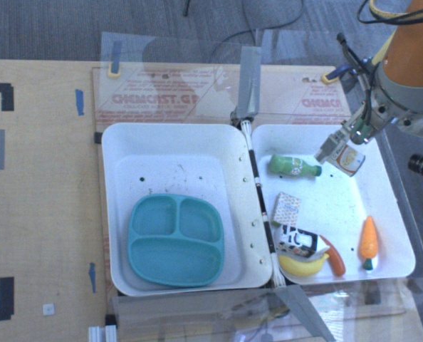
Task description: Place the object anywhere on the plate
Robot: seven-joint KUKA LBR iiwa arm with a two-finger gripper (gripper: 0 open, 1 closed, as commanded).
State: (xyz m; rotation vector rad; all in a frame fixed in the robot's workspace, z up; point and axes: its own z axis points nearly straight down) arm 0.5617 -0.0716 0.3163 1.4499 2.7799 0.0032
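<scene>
A teal divided plate (176,239) lies in the left bin (119,155). The right bin (393,191) holds a green bottle (295,166) lying on its side, a small patterned box (288,209), a black-and-white packet (297,241), a banana (304,264), a red-orange pepper (334,256) and a carrot (369,239). My gripper (334,148) hangs low over the right bin's far part, just right of the green bottle's cap. A small item with a white and orange label (351,161) sits right against the gripper's lower side; whether it is held is unclear.
The bins share a middle wall (258,198). A clear taped sheet (169,95) lies behind them on the wooden bench. Cables (389,2) hang by the arm at the upper right.
</scene>
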